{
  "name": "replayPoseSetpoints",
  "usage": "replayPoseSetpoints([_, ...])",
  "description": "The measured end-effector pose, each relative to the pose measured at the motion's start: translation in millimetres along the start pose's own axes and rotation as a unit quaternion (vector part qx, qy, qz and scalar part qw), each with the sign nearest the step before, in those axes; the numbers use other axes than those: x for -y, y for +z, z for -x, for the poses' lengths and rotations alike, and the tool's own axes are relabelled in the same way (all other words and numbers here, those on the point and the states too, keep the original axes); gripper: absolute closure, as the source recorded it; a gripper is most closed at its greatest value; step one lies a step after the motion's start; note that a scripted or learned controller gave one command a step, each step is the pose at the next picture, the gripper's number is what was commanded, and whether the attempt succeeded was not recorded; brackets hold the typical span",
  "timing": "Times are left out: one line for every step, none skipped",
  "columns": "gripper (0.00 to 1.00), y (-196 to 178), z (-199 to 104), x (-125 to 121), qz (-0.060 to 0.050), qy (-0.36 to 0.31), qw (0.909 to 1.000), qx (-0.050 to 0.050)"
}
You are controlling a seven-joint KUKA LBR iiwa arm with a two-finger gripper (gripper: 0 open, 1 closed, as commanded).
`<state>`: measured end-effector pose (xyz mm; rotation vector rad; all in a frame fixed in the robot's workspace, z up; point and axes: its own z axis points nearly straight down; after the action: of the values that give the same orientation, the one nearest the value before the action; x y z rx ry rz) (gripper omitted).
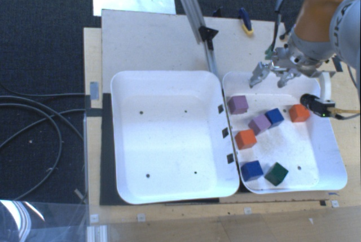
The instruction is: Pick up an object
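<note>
Several small blocks lie in the right bin: a purple one at the upper left, a second purple one touching a blue one, an orange one at the right, another orange one, a blue one and a dark green one near the front. My gripper hangs above the bin's back edge, up and to the right of the first purple block. Its fingers are spread open with nothing between them.
The left bin sits beside the right one. A slanted metal pole rises behind the bins. A blue and yellow tool lies on the board at the back. Black cables run along the floor at left.
</note>
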<state>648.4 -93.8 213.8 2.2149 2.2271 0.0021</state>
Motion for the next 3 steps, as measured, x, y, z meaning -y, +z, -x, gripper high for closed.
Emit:
replayPoseSetpoints([0.0,-127,39,39,0.005,0.003,1.0,0.002])
replayPoseSetpoints([0.0,-251,-16,48,0.006,-0.002,1.0,0.0])
replayPoseSetpoints([0.0,-310,28,23,0.005,0.003,1.0,0.002])
